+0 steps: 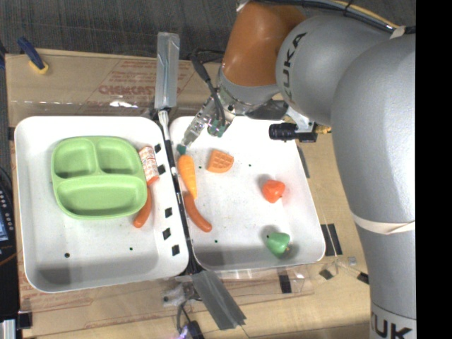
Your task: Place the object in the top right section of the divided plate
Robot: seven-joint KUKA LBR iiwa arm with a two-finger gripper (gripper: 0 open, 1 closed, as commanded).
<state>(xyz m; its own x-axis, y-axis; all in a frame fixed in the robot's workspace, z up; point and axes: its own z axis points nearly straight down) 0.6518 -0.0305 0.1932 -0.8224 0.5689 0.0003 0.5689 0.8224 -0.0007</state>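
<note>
"KUKA" lettering marks the grey arm [332, 76] above the right bin [311, 210].

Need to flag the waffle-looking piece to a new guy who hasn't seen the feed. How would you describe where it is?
Look in the right bin, upper left area, just below the gripper. The waffle lies flat beside the carrot. It alone is a squarish orange piece with a grid pattern.

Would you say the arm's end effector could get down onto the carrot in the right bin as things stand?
Probably yes. The end effector hangs just above the carrot, which lies uncovered by the right bin's left wall; that wall and the sausage at its lower end crowd it slightly.
</note>
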